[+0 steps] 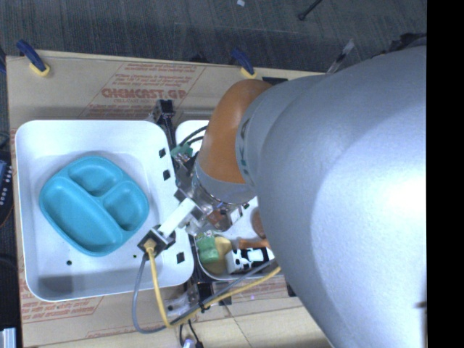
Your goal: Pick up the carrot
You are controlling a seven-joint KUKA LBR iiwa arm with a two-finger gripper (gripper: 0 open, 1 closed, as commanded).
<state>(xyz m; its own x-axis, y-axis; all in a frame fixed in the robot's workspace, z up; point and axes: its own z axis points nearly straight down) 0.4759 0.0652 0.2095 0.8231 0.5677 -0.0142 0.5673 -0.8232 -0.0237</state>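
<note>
The grey arm with its orange band (pixel 225 133) covers most of the right bin (pixel 190 133). My gripper (pixel 209 222) hangs below the band, low over the bin's front left part. A small orange patch (pixel 258 229), possibly the carrot, peeks out beside the wrist, to the gripper's right; most of it is hidden by the arm. Just in front of the gripper lies a green block (pixel 209 251) on a tan rounded item (pixel 217 263).
A blue divided plate (pixel 94 203) lies in the left bin (pixel 43 281). A black-and-white object (pixel 251 258) sits by the green block. A yellow cable (pixel 156 288) and a grey cable loop over the front rim. Clamps (pixel 32 58) grip the cardboard's back edge.
</note>
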